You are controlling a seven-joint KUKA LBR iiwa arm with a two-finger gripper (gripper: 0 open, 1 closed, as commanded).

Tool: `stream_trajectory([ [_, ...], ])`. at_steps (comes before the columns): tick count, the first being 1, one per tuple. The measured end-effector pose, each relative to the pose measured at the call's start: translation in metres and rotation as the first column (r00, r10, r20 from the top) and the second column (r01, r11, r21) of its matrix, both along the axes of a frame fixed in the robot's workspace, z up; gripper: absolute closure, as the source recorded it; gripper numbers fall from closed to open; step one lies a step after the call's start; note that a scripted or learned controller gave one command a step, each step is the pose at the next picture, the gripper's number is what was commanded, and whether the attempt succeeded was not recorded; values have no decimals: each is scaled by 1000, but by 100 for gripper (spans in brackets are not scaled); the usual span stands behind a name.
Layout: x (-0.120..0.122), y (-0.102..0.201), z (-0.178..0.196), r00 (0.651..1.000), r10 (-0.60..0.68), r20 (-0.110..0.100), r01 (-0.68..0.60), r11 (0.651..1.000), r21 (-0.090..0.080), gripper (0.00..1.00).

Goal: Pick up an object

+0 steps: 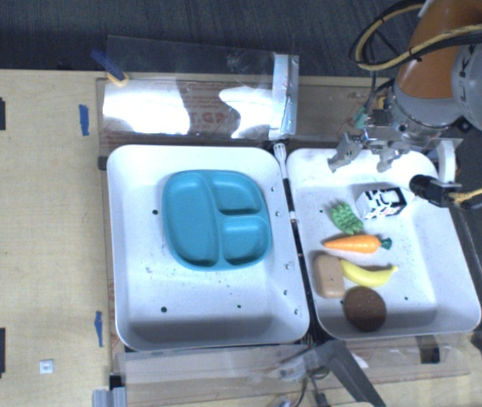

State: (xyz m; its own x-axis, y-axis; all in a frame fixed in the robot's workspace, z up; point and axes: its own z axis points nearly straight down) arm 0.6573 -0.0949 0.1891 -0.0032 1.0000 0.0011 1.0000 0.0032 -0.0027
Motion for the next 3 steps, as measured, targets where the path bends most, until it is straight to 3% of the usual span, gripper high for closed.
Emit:
stream_trajectory([
  [1, -33, -11, -69, 967, 255, 25, -255, 967, -11, 0],
  [2, -36, -17, -81, 952, 304, 45, -303, 953, -25, 0],
  [3, -43, -13, -81, 970, 238, 57, -237, 971, -27, 0],
])
